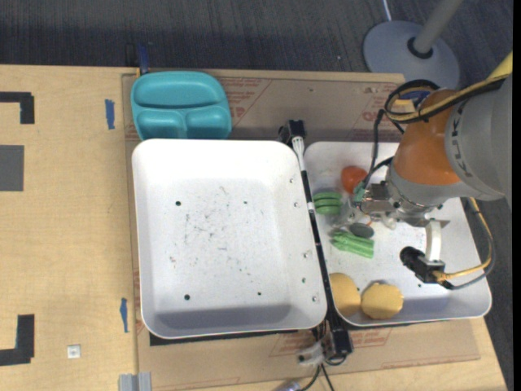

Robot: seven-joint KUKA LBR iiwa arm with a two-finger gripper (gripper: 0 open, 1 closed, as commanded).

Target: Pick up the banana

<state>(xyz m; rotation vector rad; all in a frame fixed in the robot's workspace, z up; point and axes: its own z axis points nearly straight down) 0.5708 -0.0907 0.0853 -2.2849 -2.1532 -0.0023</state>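
A single fixed camera looks down at a slant from above the tan cardboard-topped desk point(65, 218), close enough that two shallow white plastic bins point(220, 316) side by side span most of the frame. The far edge of the desk runs across the top, with dark carpeted floor point(203, 15) beyond it. The grey arm with an orange band point(431, 149) enters from the right side.

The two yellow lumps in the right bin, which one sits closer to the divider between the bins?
The left yellow lump, tucked in the right bin's front left corner beside the divider. The other yellow lump lies just to its right, farther from the left bin.
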